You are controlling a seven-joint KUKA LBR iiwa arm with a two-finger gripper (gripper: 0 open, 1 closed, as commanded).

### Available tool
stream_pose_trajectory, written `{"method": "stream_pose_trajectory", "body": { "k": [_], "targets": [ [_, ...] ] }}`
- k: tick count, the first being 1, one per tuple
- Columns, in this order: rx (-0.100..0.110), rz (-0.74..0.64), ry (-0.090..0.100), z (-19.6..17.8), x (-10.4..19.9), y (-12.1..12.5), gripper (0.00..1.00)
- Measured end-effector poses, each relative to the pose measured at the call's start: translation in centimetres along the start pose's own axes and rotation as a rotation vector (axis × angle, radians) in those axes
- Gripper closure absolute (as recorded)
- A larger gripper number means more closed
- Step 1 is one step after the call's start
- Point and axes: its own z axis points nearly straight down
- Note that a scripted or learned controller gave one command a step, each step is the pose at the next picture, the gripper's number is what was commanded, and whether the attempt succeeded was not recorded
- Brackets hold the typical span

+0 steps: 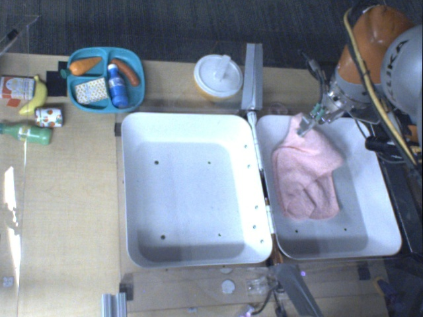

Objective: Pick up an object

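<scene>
Clearly, the pink cloth was the thing to lift; it lay crumpled in the right bin, with one corner drawn up toward the far left of that bin. We saw the gripper right at that raised corner, its fingers closed to a narrow pinch, and the cloth's tip seemed to sit between them, though the tip was small and we could not be fully sure of the hold. We judged that the step in hand was the lift itself. To do it well, we thought the arm should rise straight and slowly, so that the thin pinch of fabric did not slip out, and go high enough for the hanging cloth to clear the bin's wall.

Around it, the left bin sat just beside, the two parted by a metal rail. A white lidded cup stood on the far side, near the rail. Farther left on the bench we noted a blue tray of toy food, a banana, a small can and a green bottle. None of these blocked the lift; only the bin wall and the rail were close.
</scene>
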Motion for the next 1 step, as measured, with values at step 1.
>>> {"method": "stream_pose_trajectory", "body": {
  "k": [1],
  "targets": [
    [-0.001,-0.260,0.000,-1.76,5.06,3.02,1.00]
  ]
}}
